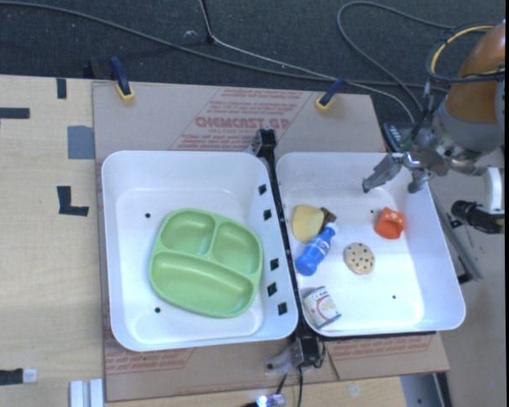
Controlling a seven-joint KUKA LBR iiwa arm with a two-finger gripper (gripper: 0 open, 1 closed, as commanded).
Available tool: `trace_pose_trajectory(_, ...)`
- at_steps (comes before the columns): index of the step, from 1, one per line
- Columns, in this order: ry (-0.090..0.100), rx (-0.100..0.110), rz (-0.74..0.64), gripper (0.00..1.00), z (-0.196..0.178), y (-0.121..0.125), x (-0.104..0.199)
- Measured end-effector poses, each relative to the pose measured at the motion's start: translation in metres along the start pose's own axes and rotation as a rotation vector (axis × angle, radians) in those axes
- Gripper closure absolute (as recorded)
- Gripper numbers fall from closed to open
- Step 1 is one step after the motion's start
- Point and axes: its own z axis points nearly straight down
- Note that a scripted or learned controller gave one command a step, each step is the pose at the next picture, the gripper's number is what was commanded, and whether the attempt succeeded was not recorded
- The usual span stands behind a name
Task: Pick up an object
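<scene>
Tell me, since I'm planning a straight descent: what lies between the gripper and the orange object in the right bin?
In the camera view, only bare white bin floor separates the gripper from the orange object; the stretch is clear.

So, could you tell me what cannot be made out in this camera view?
- Arm: cut off by the right edge, so its base is hidden.
- Small can: label too small to read.
- Yellow item: partly behind the blue bottle; its dark end is too blurred to identify.
- Round speckled item: too small to say what it is.
- Gripper: fingers spread above the orange object, height unclear.
</scene>
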Motion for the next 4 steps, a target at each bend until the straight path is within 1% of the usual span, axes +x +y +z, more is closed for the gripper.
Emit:
trace_pose_trajectory(1, 0.001, 0.004, 0.0, 0.0, 0.046, -0.003, 0.007)
trace_pose_trajectory(2, 0.0, 0.004, 0.0, 0.0, 0.092, 0.002, 0.004)
trace_pose_trajectory(3, -0.006, -0.018, -0.003, 0.0, 0.118, 0.007, 0.005)
trace_pose_trajectory(4, -0.009, -0.027, -0.005, 1.0, 0.105, 0.01, 0.005)
